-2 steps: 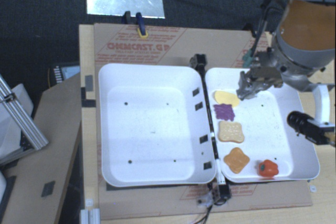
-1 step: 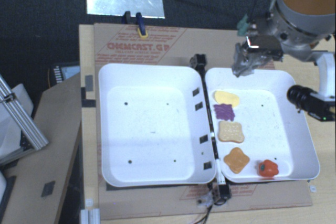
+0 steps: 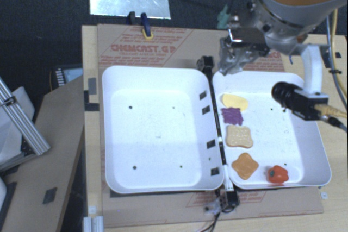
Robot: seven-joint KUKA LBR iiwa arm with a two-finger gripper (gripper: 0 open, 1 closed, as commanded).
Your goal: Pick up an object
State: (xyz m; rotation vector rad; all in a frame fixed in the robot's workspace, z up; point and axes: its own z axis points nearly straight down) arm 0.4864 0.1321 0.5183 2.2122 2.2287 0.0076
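I see the gripper [image 3: 232, 64] hovering over the right white bin's [image 3: 310, 133] far-left corner; whether it is clenched I cannot tell. Along that bin's left side lie a yellow oval piece [image 3: 234, 101], a purple cluster [image 3: 232, 115], a tan cracker-like square [image 3: 239, 137], an orange flat piece [image 3: 244, 165] and a red pepper-like toy [image 3: 278, 174].

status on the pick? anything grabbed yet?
Nothing done yet: the yellow piece, purple piece, cracker, orange piece and red pepper all lie in the right bin. In hand: the pincer sits above that bin's far-left corner. Left: descend, grasp, lift.
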